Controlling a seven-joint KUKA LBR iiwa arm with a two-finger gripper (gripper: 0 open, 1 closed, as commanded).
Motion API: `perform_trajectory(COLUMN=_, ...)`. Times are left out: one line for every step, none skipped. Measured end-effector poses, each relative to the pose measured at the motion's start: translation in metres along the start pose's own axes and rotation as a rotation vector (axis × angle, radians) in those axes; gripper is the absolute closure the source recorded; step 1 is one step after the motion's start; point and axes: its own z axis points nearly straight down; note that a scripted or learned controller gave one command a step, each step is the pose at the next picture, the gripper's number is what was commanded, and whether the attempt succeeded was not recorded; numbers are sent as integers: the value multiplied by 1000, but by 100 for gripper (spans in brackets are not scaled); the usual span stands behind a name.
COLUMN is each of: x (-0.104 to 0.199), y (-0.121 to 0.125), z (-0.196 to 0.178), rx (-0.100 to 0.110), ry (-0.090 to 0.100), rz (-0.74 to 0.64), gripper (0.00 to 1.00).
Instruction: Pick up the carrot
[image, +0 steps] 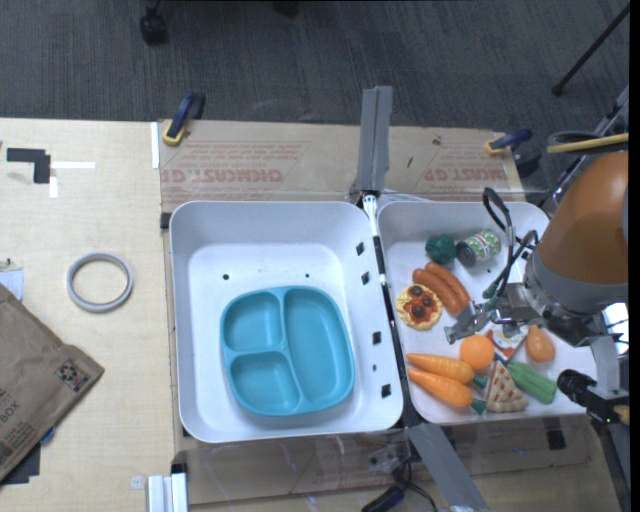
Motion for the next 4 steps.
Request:
perform_trajectory(x=-29, y=-3, z=89, rx=2, ry=2, rz=170, gripper=0)
perform_trajectory(x=-11, y=71, z=99, rx=0, ry=1, rz=275, gripper=0)
perform_trajectory(x=-11, y=70, z=92, rx=5, ry=-1, rz=272, gripper=100)
perform_trajectory(x=37, y=125, z=-1, rx=-1, ry=-1, rz=-162, gripper=100)
